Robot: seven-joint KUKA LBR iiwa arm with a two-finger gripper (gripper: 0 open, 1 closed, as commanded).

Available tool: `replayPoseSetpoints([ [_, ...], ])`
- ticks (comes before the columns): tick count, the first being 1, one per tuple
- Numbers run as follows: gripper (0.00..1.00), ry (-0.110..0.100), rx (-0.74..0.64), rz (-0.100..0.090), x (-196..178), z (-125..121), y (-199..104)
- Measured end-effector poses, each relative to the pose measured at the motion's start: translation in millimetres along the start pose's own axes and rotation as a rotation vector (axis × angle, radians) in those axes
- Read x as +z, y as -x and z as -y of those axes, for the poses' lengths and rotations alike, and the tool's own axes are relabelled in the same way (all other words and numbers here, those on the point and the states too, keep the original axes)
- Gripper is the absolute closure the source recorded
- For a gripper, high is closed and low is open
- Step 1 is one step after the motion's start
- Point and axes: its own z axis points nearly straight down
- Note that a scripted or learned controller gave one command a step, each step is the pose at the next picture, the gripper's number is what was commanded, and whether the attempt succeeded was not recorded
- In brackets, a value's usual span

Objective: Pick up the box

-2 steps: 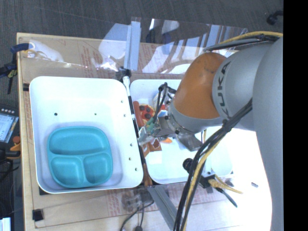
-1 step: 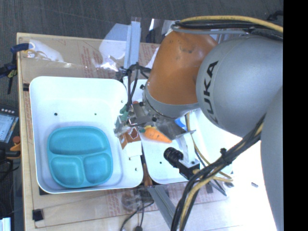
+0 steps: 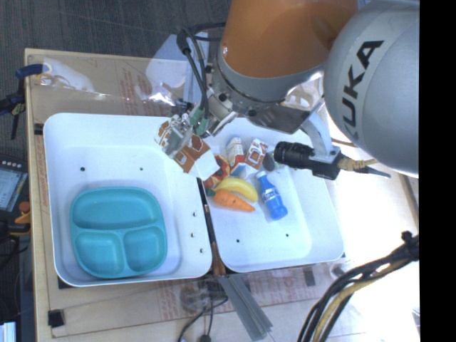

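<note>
The box (image 3: 188,151) is a small brown and white carton, tilted, hanging over the top right corner of the left bin (image 3: 57,191) near the divide between the bins. My gripper (image 3: 178,134) reaches down from the large grey and orange arm and is shut on the box, whose upper end sits between the fingers. The wrist hides part of the box's top.
The right bin (image 3: 313,241) holds a banana (image 3: 239,187), a carrot (image 3: 234,201), a blue bottle (image 3: 271,197), two small cartons (image 3: 235,148) and a red packet (image 3: 218,174), clustered at its upper left. A teal divided plate (image 3: 117,230) lies in the left bin. A black cylinder (image 3: 299,155) juts from the arm.
</note>
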Motion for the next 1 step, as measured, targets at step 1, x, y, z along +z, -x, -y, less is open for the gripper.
replayPoseSetpoints([
  [1, 1.0, -0.005, -0.199, -0.003, 58.3, -56.3, -19.7],
])
